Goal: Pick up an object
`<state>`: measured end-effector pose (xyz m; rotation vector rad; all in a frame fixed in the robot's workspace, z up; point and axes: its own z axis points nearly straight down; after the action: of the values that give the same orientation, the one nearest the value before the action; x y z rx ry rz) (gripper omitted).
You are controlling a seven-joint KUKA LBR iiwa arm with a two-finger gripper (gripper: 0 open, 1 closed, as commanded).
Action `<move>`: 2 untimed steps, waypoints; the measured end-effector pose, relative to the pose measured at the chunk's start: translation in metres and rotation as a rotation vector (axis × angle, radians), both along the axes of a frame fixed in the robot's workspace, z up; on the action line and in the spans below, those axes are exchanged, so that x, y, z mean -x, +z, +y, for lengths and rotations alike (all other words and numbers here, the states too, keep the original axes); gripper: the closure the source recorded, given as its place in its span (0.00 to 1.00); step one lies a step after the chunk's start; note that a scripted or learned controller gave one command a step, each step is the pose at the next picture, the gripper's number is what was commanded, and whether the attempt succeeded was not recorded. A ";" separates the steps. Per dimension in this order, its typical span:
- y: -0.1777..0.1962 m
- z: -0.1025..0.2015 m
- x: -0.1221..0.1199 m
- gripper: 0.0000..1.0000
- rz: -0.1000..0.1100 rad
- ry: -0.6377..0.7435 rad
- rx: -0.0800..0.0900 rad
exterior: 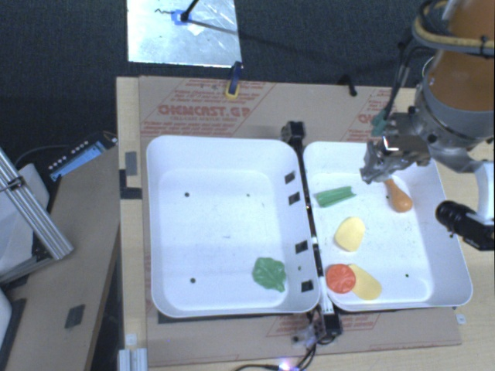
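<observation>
Hovering claw, grip state unclear, above right bin; beside it smooth orange carrot shape; flat green strip.

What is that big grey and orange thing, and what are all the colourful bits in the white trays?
That is a robot arm. It reaches in from the right, and the camera looks down from above the bench. At its end is a gripper, for picking things up. It hangs over the right bin, beside an orange toy. That bin also has a green piece, two yellow pieces and a red ball. The left bin has a green leafy toy. I see nothing held.
</observation>
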<state>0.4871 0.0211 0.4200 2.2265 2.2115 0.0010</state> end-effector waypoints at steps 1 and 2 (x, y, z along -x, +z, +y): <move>0.032 0.023 0.000 1.00 -0.002 0.011 -0.003; 0.019 0.036 0.000 1.00 0.000 0.012 -0.002</move>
<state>0.4868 0.0572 0.4387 2.2144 2.2263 0.0031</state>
